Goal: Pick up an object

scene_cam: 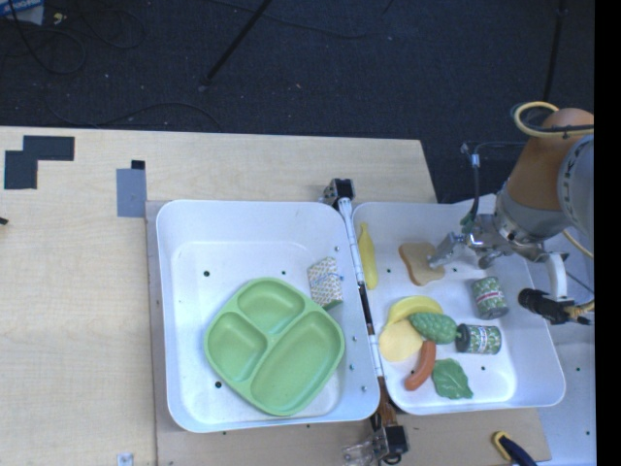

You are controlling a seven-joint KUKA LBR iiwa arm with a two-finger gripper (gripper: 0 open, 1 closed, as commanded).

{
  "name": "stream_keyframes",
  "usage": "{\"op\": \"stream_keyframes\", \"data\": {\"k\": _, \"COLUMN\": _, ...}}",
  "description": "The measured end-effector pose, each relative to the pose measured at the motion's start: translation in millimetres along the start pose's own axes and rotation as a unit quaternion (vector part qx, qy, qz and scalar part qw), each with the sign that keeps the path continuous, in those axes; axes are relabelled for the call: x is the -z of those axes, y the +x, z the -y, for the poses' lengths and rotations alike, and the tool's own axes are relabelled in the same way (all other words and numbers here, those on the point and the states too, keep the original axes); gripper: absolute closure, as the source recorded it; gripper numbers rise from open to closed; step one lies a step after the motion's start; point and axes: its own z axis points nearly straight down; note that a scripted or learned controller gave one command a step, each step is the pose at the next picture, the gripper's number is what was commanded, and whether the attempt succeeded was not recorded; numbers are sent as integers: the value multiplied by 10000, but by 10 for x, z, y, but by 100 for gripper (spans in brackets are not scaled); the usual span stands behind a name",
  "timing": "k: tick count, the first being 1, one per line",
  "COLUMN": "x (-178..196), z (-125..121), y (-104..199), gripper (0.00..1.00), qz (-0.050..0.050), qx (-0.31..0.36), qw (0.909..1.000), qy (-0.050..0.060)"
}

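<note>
Green divided plate (276, 346), leaf (450, 380) – sausage (420, 365)

plate (276, 345) in left bin (184, 260) | cans (479, 338) in right bin (534, 377)

Dark carpet (291, 56) — pale wooden bench (68, 309).

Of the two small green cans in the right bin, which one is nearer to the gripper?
The upper can, just below the gripper; the other can lies lower, beside the green vegetable.
</note>
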Motion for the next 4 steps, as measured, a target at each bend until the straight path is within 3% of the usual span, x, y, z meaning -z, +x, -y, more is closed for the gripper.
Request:
{"op": "stream_keyframes", "data": {"k": 1, "x": -10, "z": -161, "y": -12, "gripper": 0, "qz": -11, "qx": 3, "qw": 10000, "qy": 30}}
{"op": "stream_keyframes", "data": {"k": 4, "x": -1, "z": 5, "y": 4, "gripper": 0, "qz": 0, "qx": 1, "qw": 10000, "qy": -2}}
